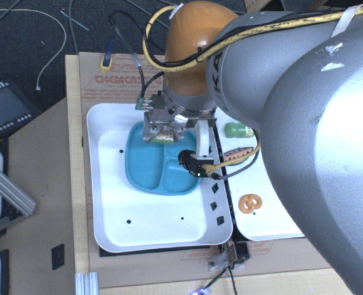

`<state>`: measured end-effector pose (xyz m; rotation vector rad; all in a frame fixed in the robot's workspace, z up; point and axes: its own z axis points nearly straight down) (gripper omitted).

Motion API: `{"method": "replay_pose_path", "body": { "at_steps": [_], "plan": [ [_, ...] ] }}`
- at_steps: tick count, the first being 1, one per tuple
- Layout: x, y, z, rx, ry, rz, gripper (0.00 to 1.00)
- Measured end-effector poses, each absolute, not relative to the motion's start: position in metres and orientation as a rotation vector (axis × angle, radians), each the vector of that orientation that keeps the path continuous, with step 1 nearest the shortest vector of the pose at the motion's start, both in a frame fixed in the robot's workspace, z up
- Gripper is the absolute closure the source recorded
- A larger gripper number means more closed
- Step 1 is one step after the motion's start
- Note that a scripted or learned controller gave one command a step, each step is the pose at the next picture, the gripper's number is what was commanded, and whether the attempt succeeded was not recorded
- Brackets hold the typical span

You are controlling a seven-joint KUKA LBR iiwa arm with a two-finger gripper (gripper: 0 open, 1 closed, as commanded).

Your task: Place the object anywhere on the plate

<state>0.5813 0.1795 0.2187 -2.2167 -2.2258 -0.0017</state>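
My gripper [163,131] hangs over the blue plate [160,168] at its twelve o'clock edge, in the left bin [107,183]. Something pale [164,137] seems pinched in my jaws, though I cannot tell for sure. I judge this the placing step: next, lower and release.

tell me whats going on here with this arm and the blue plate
A grey KUKA arm reaches in from the right and has its gripper down over the upper edge of a blue divided plate in the left white bin. Something small and pale sits right at the fingertips, but whether it is gripped is unclear. In the right bin lie a pretzel, a green item and a striped item.
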Motion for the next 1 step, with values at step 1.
{"method": "replay_pose_path", "body": {
  "at_steps": [1],
  "plan": [
    [0.5807,0.1773,0.2201,-2.22,-2.222,-0.001,0.0]
  ]
}}
